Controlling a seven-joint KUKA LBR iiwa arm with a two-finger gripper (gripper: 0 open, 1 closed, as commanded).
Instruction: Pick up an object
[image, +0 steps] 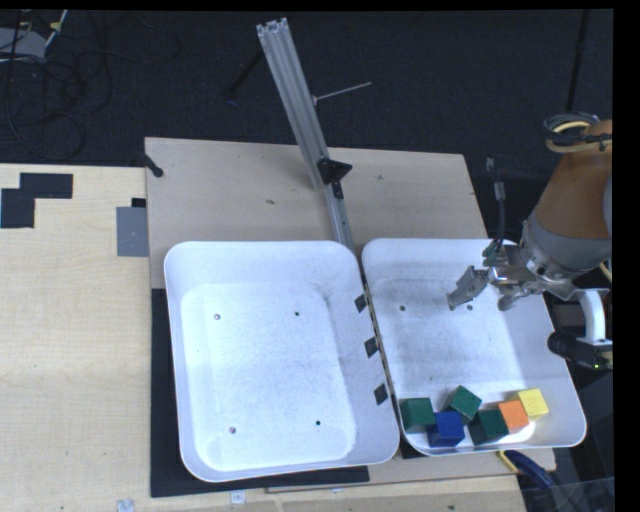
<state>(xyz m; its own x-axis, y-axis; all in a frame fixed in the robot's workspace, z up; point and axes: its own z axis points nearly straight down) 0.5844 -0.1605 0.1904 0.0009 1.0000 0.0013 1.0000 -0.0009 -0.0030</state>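
White plastic, two shallow bins side by side on the tabletop (250, 190). Near-to-far rundown:

Nearest: right bin (440, 330), near edge, holds a cluster of six blocks, touching or almost touching:
- green block (417, 411), left end
- blue block (449, 428), just right of it, nearest the rim
- second green block (465, 401), tilted, behind the blue one
- dark green block (488, 425), right of blue
- orange block (513, 413), next along
- yellow block (533, 403), right end

Count: 3 green-ish, 1 blue, 1 orange, 1 yellow. No writing or labels readable on any of them.

Left bin (200, 290): bare floor, four small dark dots on it. Three black clips (371, 346) sit along the seam between the two bins.

Mid: pincer (467, 289) hangs over the far half of the right bin, well apart from the block cluster. Fingers (462, 293) look parted, nothing between them. Grey arm with orange band (575, 195) comes in from the right.

Far: tabletop is light plywood; a black mat shows under the bins at the left and near edges. Slanted aluminium rail (300, 120) runs from the bins' seam up toward the far edge, with a black bracket (333, 171) partway along. Second pale wood surface (70, 330) sits to the left, with black and grey patches on it. Beyond: dark floor, with cables (40, 50) at far left.
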